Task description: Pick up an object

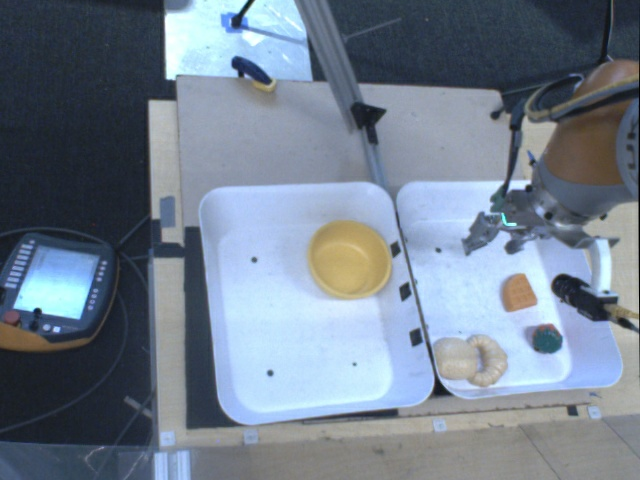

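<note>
Above the right bin (590,368), the gripper (483,234) hangs over bare floor, its state impossible to tell. The orange block (518,293) lies nearby toward the front; descending here would likely grasp nothing.

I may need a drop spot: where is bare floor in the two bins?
Left white bin: bare all around the yellow bowl. Right white bin: bare centre-left, below the gripper. Crowded near its front right: orange block, green ball, cream curled toy.

Bench (300,133) with two white bins, left (235,368) and right (440,203), side by side.
</note>
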`<state>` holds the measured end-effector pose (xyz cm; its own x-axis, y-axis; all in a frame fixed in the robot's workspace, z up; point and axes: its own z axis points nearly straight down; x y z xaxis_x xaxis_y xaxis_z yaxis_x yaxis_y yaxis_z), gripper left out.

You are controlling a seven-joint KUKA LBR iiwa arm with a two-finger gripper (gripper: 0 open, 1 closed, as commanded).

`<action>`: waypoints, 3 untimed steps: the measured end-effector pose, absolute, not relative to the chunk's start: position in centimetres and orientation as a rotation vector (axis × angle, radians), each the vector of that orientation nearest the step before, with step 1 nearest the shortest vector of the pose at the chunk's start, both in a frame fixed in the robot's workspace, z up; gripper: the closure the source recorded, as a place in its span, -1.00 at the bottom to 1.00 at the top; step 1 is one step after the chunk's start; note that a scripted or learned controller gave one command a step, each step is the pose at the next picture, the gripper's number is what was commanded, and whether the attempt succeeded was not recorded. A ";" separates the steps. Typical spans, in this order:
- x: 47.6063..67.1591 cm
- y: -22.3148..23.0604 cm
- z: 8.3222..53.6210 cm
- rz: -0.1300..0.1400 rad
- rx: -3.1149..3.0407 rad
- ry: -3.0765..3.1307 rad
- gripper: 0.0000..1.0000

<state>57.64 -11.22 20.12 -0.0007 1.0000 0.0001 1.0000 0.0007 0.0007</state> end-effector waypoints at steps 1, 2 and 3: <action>57.6 -11.2 20.1 0.001 2.220 2.222 -1.00; 56.8 -10.8 15.5 -0.003 2.223 2.223 -1.00; 56.5 -11.0 9.3 -0.004 2.224 2.224 -1.00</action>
<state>56.48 -10.98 9.30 0.0000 1.0000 0.0004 1.0000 0.0000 -0.0041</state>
